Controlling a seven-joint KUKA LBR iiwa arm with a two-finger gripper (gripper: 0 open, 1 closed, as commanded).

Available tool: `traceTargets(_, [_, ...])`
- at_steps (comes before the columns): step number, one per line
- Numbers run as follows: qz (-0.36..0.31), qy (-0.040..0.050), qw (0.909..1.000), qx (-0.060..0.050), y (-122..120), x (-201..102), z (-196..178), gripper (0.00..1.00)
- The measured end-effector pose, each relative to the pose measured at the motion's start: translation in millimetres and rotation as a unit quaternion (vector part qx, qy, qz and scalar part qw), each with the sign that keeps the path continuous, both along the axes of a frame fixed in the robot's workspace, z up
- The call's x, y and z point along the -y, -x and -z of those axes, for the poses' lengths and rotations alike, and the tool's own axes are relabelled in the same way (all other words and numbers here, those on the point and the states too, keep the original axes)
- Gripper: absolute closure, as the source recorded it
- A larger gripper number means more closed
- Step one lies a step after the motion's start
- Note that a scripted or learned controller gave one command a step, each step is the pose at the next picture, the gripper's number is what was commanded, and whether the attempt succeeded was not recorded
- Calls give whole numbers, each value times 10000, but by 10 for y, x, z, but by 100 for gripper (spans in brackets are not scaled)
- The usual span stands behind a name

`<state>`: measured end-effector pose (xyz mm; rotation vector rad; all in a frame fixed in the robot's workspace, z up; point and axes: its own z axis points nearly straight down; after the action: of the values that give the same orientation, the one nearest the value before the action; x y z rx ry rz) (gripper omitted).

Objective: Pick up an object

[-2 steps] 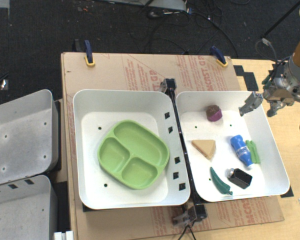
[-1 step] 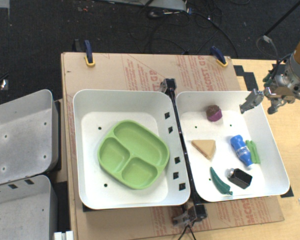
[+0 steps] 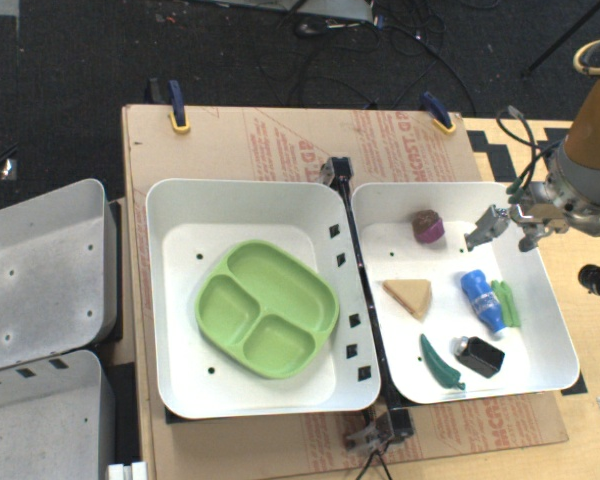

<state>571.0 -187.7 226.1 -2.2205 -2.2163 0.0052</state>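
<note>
The right bin [image 3: 550,363] holds a purple round object [image 3: 427,226], a tan wedge [image 3: 408,296], a blue bottle [image 3: 482,301] with a light green piece [image 3: 507,303] beside it, a dark green pod [image 3: 440,363] and a black block [image 3: 480,356]. My gripper [image 3: 507,234] hangs over the bin's upper right part, above the blue bottle and to the right of the purple object. Its fingers [image 3: 482,230] are spread open with nothing between them.
In the left bin [image 3: 170,268] lies a green divided plate [image 3: 268,308]. A black divider [image 3: 355,268] runs between the bins. White trays [image 3: 40,268] sit off the bench at the left. Clamps [image 3: 178,108] grip the board's far edge.
</note>
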Motion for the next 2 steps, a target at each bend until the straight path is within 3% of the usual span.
traceTargets(2, [-7, -4, 10000, 2, -46, 30, 1248, 0])
